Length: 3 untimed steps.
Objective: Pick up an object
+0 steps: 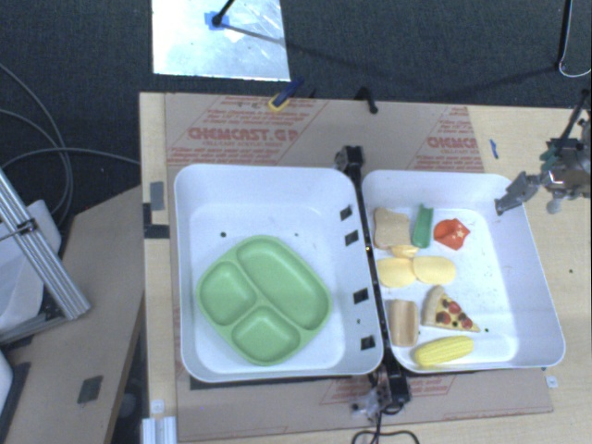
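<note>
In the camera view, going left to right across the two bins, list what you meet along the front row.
Green divided plate in the left bin → bread roll → corn cob in the right bin, with the pizza slice just behind the corn.

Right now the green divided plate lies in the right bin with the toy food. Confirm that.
Not right. The camera view shows the green divided plate lying in the left bin, by itself. The toy food, such as the pizza slice and the corn cob, is in the right bin.
</note>
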### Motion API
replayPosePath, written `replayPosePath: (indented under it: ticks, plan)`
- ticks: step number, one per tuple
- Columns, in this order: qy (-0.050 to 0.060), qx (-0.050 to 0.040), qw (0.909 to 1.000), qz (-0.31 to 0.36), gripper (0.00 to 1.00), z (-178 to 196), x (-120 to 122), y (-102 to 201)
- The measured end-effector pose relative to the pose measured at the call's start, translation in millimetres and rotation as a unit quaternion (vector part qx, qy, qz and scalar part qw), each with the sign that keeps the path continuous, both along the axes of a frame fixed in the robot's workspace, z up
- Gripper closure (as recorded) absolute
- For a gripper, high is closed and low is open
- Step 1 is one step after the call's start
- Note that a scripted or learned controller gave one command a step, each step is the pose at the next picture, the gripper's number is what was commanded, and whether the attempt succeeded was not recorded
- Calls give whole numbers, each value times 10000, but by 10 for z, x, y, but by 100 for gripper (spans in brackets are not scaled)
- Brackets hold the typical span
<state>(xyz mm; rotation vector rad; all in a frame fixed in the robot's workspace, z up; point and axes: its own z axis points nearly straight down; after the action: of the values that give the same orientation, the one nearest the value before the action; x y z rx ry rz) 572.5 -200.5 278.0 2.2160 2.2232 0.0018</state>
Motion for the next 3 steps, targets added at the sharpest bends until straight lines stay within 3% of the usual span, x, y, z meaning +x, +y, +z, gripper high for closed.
replayPosePath:
  ticks: [1,2,3]
  plan:
    - [60,24,10000,-24,0,-724,-855,126]
    - [12,18,10000,-21,0,-1980,-857,81]
    - [-58,36,9999,86,0,-879,-626,1557]
